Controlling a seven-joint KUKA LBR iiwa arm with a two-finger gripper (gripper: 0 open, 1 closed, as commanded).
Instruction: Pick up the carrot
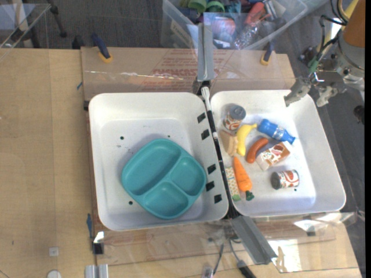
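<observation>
A carrot (243,176) lies near the lower left corner of the right bin (324,155), its green top pointing toward the bottom of the frame, beside a banana (246,134), a hot dog (257,149), a blue bottle (276,131), a small carton (273,156) and two cans (234,118). The gripper (307,91) hovers at the upper right of the frame, above the bin's far right corner, fingers spread and gripping nothing. A teal divided plate (164,178) rests in the left bin (110,155).
</observation>
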